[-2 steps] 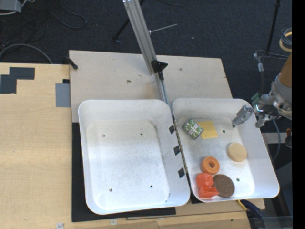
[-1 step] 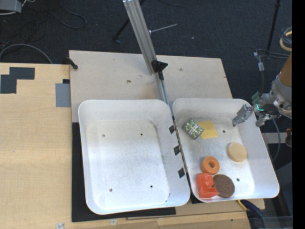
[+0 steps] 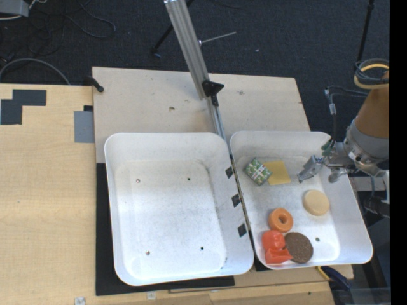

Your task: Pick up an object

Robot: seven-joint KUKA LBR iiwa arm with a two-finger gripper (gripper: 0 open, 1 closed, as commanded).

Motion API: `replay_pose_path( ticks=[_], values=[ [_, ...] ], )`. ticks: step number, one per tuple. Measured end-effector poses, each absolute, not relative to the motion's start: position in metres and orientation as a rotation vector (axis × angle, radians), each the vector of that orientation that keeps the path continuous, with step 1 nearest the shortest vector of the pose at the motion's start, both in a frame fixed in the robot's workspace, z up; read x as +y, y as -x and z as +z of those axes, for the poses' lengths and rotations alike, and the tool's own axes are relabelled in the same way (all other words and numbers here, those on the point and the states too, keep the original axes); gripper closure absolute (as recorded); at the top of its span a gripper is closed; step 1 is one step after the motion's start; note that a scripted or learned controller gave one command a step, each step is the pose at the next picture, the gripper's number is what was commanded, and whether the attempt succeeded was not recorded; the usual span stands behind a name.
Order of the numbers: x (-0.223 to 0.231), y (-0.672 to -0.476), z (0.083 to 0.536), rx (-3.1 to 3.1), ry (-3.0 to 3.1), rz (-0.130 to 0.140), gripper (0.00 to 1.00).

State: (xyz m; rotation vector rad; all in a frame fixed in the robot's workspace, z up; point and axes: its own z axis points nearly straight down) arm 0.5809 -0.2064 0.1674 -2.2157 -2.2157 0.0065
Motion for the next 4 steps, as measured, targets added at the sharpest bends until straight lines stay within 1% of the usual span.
replay_pose_path(
  ticks=[1,2,3,4],
  values=[
    [-0.214,-0.582,0.108,-2.215,2.218,0.006,0.0],
    [-0.213,-0.582,0.091,-2.217,2.222,0.003,0.0],
    [-0.214,-0.582,0.101,-2.213,2.225,0.002,1.0],
    [-0.215,-0.579,0.164,-2.218,2.23,-0.003,1.0]
  ],
)
